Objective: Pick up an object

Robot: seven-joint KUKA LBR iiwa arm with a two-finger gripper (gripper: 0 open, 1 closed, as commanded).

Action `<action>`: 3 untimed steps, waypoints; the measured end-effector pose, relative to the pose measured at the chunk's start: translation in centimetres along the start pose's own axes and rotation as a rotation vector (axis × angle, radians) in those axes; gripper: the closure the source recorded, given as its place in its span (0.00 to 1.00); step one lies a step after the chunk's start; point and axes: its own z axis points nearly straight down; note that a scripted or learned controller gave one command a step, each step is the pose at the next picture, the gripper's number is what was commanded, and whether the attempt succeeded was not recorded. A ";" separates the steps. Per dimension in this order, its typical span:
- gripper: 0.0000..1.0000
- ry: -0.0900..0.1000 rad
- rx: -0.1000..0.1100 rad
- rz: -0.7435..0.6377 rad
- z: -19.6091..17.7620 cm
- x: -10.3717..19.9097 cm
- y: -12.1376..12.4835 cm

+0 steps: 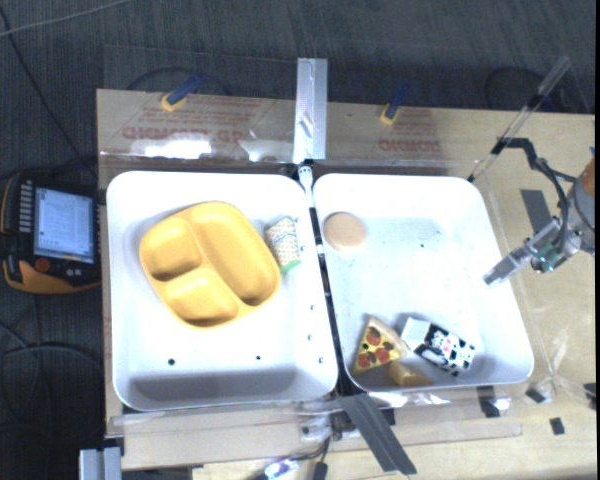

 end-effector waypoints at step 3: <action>1.00 -0.003 -0.002 -0.391 -6.5 10.2 3.9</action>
